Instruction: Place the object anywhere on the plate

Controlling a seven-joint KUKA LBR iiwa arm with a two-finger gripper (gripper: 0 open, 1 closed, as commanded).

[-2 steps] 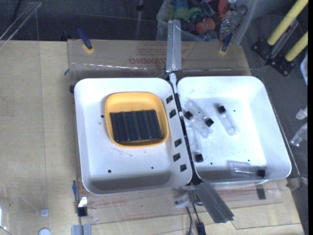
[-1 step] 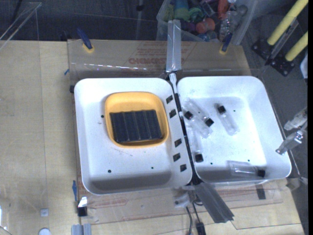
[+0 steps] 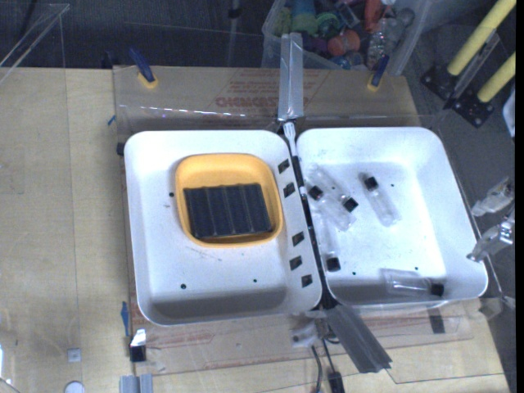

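Observation:
A yellow square plate [image 3: 187,175] sits in the left white bin [image 3: 147,244], and a dark ribbed slab [image 3: 228,210] lies flat across its middle. Several small clear vials with black caps are scattered in the right white bin [image 3: 426,158]: one [image 3: 378,196] near the middle, another [image 3: 342,209] to its left, and one [image 3: 411,283] lying along the near wall. My gripper [image 3: 495,223] hangs at the far right, outside the right bin's right rim and well away from the vials and the plate. Only pale metal parts of it are visible.
A metal divider bar [image 3: 290,80] runs down between the two bins. Black clips [image 3: 296,237] line the seam. A clear tub of colourful toys [image 3: 344,11] stands behind the bins. Yellow foam rods [image 3: 491,31] lie at the back right.

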